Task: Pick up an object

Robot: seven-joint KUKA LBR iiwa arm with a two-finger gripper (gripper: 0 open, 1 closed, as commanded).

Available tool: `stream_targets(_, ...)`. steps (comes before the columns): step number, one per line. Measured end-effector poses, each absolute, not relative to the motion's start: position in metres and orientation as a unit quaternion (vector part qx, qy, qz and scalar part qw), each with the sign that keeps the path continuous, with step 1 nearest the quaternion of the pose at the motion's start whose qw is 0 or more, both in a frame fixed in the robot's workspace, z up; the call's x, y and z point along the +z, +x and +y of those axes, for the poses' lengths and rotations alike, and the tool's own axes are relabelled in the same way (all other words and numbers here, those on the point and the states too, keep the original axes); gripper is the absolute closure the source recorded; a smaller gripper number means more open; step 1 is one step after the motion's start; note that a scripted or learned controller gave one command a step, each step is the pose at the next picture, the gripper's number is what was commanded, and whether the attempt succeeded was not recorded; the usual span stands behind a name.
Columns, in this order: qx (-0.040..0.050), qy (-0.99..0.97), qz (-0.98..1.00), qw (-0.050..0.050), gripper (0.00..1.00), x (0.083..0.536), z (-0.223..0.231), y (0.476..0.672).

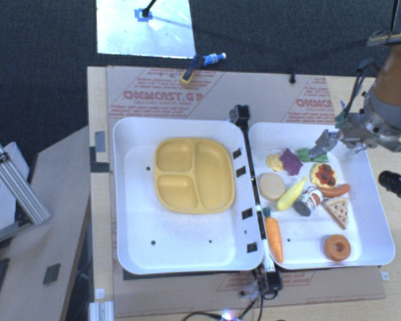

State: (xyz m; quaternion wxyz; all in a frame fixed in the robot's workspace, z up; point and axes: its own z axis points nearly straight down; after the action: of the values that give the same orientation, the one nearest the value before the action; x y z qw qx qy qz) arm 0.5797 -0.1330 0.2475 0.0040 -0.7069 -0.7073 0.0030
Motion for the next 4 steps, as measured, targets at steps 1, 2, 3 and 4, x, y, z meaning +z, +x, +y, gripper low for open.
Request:
stream_targets(1, -0.0004, -0.706, -0.708, -0.001, 0.0, 0.254, -0.133, 0.582)
stream_targets(2, 0.0006, -0.706, -0.708, 0.001, 0.0, 0.198, -0.123, 0.581)
stream_targets(3, 0.001, -0.706, -0.708, 0.002, 0.0, 0.139, -0.114, 0.582)
stream_targets(4, -0.0017, -0.707, -0.707, -0.001, 0.0, 0.09, -0.114, 0.583)
